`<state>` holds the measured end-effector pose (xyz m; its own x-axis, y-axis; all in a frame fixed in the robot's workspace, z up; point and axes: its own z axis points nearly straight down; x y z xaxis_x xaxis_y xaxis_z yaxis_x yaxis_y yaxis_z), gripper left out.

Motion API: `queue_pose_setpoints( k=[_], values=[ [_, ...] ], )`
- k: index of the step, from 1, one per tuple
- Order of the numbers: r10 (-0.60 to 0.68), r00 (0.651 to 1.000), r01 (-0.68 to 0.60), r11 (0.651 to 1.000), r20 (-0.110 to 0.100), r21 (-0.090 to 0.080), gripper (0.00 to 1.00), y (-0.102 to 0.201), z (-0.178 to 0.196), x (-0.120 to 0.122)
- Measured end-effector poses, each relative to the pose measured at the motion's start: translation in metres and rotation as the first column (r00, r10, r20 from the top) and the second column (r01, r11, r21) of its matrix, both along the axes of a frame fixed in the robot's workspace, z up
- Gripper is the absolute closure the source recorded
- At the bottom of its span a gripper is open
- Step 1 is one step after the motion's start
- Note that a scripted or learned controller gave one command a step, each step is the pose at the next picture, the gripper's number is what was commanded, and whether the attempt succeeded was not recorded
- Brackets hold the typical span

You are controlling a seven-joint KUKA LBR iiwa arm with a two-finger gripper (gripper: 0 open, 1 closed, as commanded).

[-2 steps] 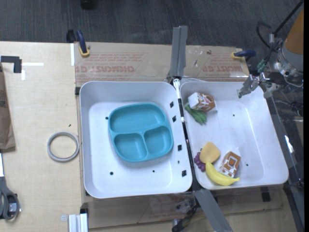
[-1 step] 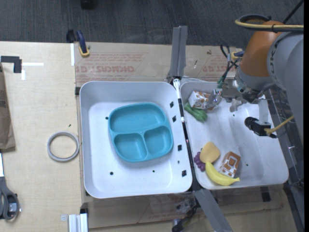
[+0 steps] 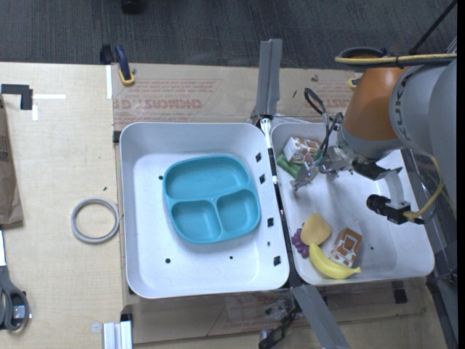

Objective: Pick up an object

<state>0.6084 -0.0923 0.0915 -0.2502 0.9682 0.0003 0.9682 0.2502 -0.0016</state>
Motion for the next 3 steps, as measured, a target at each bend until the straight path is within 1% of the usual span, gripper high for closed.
queue_pose_setpoints(
  k=[1, 2, 3],
  values=[
    [-0.122, 0.993, 0.122, 0.993, 0.000, 0.000, 0.00, -0.045, 0.079, -0.064],
    [-0.185, 0.983, 0.185, 0.983, 0.000, 0.000, 0.00, -0.013, 0.014, -0.120],
    [-0.013, 1.000, 0.013, 1.000, -0.001, 0.001, 0.00, -0.046, -0.001, -0.132]
  ],
)
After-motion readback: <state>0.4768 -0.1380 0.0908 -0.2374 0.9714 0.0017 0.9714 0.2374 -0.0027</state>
